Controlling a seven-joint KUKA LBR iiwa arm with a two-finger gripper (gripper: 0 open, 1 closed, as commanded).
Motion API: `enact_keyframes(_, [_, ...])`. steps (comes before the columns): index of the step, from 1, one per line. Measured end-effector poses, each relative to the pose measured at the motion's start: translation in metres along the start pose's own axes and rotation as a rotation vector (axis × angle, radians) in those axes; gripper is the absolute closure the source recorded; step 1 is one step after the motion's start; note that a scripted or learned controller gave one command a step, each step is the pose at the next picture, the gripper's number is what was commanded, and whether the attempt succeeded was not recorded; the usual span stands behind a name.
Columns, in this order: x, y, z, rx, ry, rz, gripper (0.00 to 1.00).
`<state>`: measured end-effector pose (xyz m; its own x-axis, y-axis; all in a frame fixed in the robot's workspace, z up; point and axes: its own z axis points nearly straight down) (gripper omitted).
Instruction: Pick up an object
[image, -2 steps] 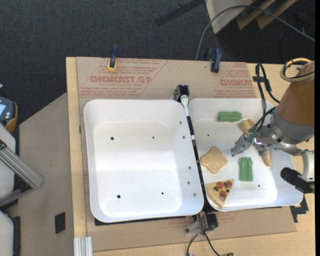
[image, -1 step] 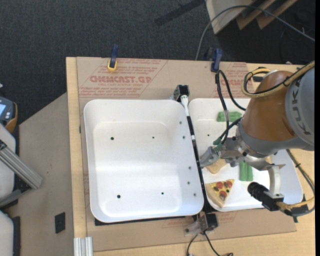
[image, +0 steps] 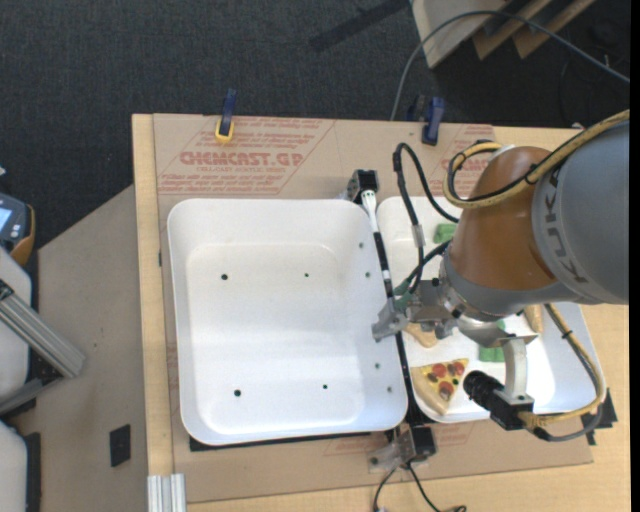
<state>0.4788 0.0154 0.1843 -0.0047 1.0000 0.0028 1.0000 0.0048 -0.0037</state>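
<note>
My gripper (image: 415, 322) hangs low over the right bin (image: 400, 215), close to its left wall, under the bulky orange and grey wrist. A toy pizza slice (image: 440, 384) with red and dark toppings lies at the bin's front left, just below the gripper. A small tan piece (image: 428, 336) shows right beneath the gripper. Green bits peek out beside the arm, one green piece (image: 444, 233) at the back and another green piece (image: 491, 352) near the front. The wrist hides most of the right bin's contents.
The left bin (image: 200, 230) sits to the left on the cardboard-covered bench (image: 250, 155). A black cable runs along the wall between the bins. Blue and yellow clamps (image: 227, 122) hold the board's far edge. Cables and a black fitting (image: 490, 395) trail from the arm at front right.
</note>
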Motion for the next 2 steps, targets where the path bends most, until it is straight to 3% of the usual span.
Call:
enact_keyframes(1, [0.047, 0.064, 0.0, -0.008, -0.002, -0.002, 0.0])
enact_keyframes(2, [-0.037, 0.015, -0.091, -0.013, -0.006, 0.013, 0.0])
